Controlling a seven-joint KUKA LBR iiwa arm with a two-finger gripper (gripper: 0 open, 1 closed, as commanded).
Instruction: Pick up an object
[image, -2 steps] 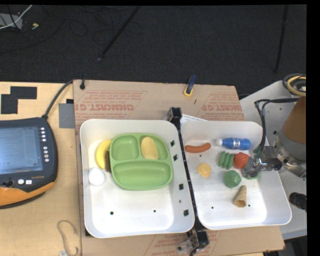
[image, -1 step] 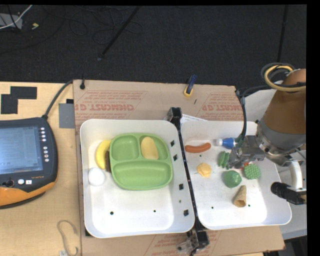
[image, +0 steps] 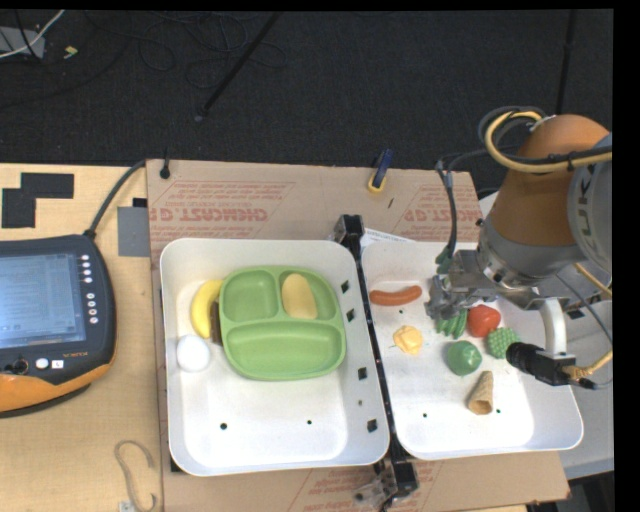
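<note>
Currently the left bin (image: 200, 420) holds a green divided plate (image: 282, 325) with a bread roll (image: 299, 296) in its top-right compartment, banana (image: 204, 307) and white egg (image: 192, 352) touching its left edge. Right bin (image: 540, 425): sausage (image: 396, 295), yellow piece (image: 408, 340), green ball (image: 462, 357), cone (image: 481, 392), tomato (image: 484, 320). Gripper (image: 449, 312) sits low beside the tomato; can't tell its grip state.

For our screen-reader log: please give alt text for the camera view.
The gripper is low in the right bin among toy foods, beside a red tomato. The left bin holds a green divided plate and a banana.
</note>
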